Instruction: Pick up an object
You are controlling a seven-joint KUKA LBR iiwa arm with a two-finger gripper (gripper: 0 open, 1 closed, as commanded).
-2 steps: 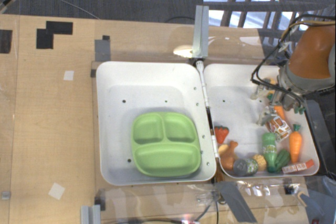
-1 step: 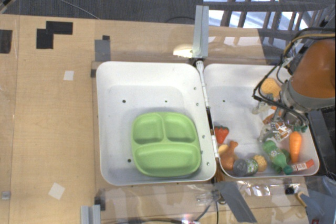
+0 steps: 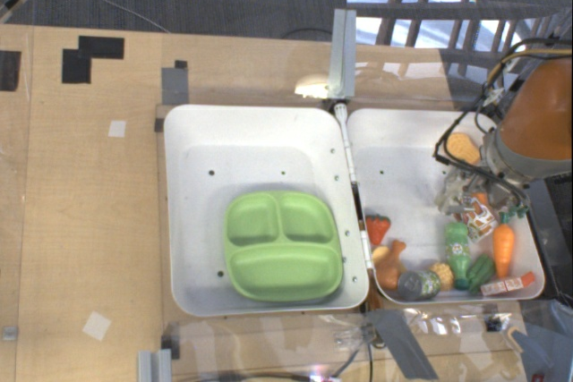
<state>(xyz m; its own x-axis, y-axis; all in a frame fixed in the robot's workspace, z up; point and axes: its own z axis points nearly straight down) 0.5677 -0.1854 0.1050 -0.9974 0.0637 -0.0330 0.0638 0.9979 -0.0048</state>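
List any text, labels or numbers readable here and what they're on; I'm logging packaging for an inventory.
No text can be read in the camera view.
Small packet with red and white print: print too blurred to read.
Red and white bar in the right bin: markings too small to read.
Green plate: unmarked.

The wooden bench [image 3: 81, 219] carries two white bins side by side: the left bin [image 3: 192, 192] near the centre, the right bin [image 3: 394, 157] at its 3 o'clock, their edges touching. Black patches [image 3: 92, 56] mark the bench toward 10 o'clock.
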